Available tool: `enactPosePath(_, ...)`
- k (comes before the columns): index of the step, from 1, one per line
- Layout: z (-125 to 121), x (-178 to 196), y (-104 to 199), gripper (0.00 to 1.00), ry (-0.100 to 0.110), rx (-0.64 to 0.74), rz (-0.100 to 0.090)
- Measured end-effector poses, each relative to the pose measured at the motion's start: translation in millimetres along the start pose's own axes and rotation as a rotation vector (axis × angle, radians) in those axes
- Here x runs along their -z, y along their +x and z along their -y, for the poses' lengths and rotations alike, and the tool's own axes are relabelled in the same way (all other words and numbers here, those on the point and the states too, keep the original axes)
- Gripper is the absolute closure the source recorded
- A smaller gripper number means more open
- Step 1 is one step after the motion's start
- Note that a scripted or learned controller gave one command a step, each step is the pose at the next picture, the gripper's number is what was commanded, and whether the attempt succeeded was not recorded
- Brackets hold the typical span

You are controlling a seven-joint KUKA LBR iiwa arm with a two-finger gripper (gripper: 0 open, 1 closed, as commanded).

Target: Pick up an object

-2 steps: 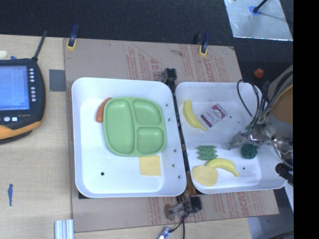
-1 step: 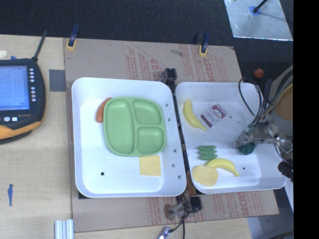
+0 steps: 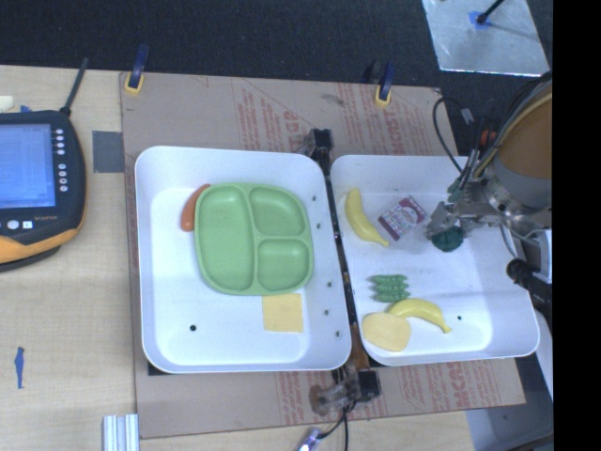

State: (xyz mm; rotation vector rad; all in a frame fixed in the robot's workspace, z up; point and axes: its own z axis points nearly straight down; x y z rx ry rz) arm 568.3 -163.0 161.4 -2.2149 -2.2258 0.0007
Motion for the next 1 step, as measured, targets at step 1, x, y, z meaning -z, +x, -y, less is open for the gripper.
enactPosePath(1,-13.9,64.6,76.3,1.00,0.000,0.000,-0.001)
